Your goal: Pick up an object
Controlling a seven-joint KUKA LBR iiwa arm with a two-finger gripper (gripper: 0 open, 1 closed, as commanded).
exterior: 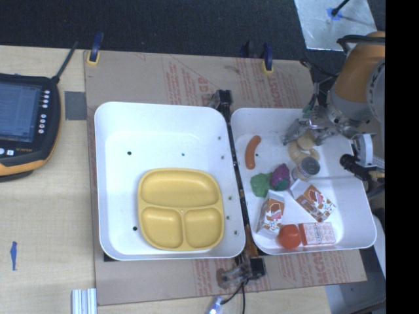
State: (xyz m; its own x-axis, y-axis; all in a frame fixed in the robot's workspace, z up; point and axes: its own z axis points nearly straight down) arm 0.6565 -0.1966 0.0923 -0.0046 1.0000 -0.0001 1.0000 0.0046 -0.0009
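Note:
The right bin (364,209) holds several small items: an orange sausage (253,151), a green piece (261,184), a purple piece (281,176), a small grey can (306,168) and a beige item (302,149). Nearer the front lie two printed cartons (272,214) (316,203), a red tomato (289,237) and a red-and-white box (319,233). My gripper (306,131) is low over the bin's far right part, directly above the beige item and just beyond the can. Its contact with them is unclear.
The left bin (108,175) holds a yellow divided tray (181,209) in its front half. A teach pendant (23,123) lies on the bench at far left. Clamps (224,99) sit where the bins meet, at back and front.

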